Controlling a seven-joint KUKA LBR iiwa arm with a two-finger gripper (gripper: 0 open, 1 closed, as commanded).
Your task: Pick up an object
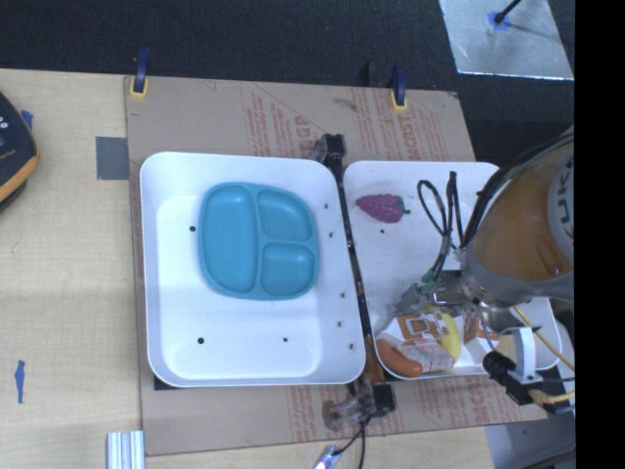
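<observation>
The right bin holds a purple toy fruit near its far left corner. A pile sits at its near edge: an orange-red sausage, a yellow piece and a printed white packet. My gripper hangs low over the far side of this pile, under the arm's orange band. Black cables loop up from the wrist. The arm's bulk hides the right part of the pile.
The left bin carries a blue divided plate in its far half. A black clip sits where the two bins meet at the back. Both bins rest on a cardboard sheet clamped to the bench.
</observation>
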